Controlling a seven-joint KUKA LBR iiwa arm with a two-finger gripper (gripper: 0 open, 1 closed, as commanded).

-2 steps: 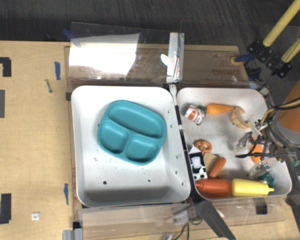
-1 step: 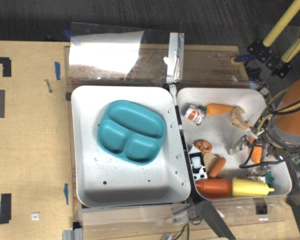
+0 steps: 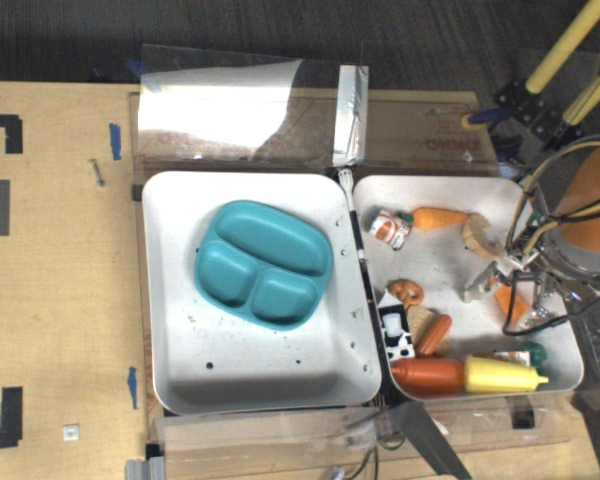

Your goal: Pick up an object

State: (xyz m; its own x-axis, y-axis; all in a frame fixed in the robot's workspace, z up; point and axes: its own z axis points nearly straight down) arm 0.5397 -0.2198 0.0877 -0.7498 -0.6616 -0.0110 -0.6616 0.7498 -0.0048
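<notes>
Tool (image 3: 508, 290) down inside right bin (image 3: 450, 190), far-right side, hovering over orange piece (image 3: 514, 308). Grip state: cannot tell, cables clutter view. Likely lining up for grab. Carrot (image 3: 440, 218) up-left of tool, yellow bottle (image 3: 502, 375) below it along bin's near wall. Teal tray (image 3: 263, 261) alone in left bin (image 3: 180, 208).

Left white bin (image 3: 170, 268): teal divided plastic plate (image 3: 263, 262) fills centre, margins open. Right white bin (image 3: 450, 193): toy food crowds front edge, middle open.
</notes>
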